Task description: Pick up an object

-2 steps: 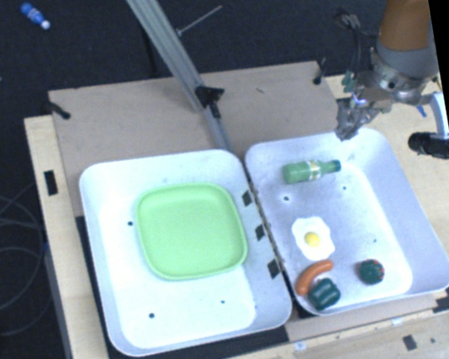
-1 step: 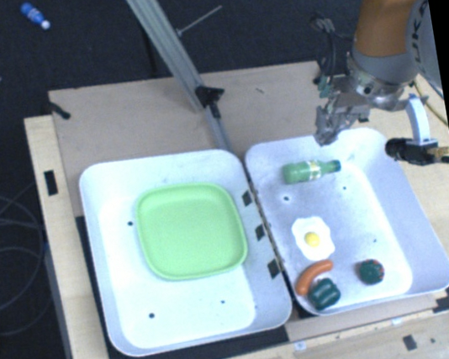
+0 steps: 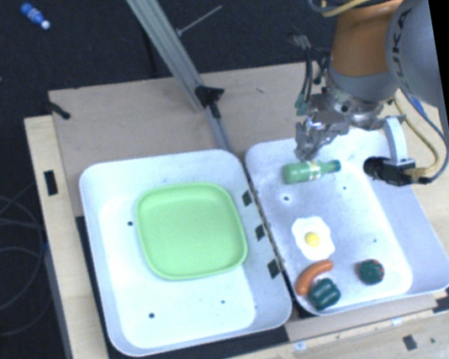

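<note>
- I see the grey arm with its orange band reaching in from the right, its two-finger gripper [image 3: 311,144] low over the far end of the right white bin [image 3: 401,213].
- I cannot tell how the gripper is set.
- A small green bottle lying on its side [image 3: 311,171] sits just beneath the gripper tip; whether they touch I cannot tell.
- Nearer in that bin: a toy fried egg [image 3: 313,238], an orange sausage [image 3: 313,273], a dark green pepper-like piece [image 3: 323,292] and a dark green round piece [image 3: 370,272].
- The left white bin [image 3: 114,235] holds a light green square plate [image 3: 190,229].
</note>
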### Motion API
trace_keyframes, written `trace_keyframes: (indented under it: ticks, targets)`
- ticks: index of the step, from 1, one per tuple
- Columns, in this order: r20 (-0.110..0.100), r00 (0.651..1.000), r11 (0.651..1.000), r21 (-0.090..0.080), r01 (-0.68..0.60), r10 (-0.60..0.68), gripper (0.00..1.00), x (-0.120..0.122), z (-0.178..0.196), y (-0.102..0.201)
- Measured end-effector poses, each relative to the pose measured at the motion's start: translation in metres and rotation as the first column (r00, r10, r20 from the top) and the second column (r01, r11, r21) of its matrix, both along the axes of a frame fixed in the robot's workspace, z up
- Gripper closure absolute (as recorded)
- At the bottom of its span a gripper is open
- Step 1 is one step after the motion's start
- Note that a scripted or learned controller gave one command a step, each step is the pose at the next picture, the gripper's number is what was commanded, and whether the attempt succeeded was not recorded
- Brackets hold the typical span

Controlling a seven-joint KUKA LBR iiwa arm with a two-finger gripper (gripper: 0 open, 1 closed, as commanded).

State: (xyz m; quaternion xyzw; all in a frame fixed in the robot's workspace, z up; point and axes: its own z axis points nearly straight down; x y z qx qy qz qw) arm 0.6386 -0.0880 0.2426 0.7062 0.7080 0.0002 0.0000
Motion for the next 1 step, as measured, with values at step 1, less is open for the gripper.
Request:
trace_keyframes:
  ticks: [1]
  targets:
    - [0.000,1.000,1.000,0.000,-0.001,0.001,1.00,-0.0061,-0.0088,0.0481]
